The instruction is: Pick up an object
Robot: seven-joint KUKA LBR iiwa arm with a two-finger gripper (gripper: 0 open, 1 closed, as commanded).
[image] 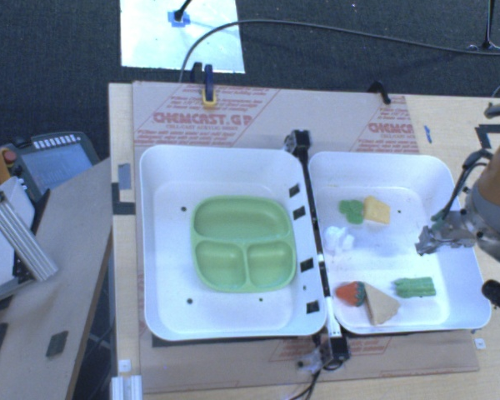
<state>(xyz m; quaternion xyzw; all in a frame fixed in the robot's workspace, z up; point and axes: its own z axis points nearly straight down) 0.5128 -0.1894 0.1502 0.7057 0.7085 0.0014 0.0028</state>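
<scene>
Objects: you have six small items in the right bin, none of them between the fingers.
Gripper: you see it low over the right side of the right bin, reaching in from the right; how far its fingers are parted you cannot tell, and nothing shows in its grasp.
Green block: nearest item, just below the gripper, apart from it.
Tan wedge: left of the block, at the front of the bin.
Red piece: touching the wedge's left side.
White lump: near the bin's left wall.
Yellow cube: toward the back, with a green lump touching its left.
Left bin: you find a green tray with three compartments lying flat in its middle.
</scene>
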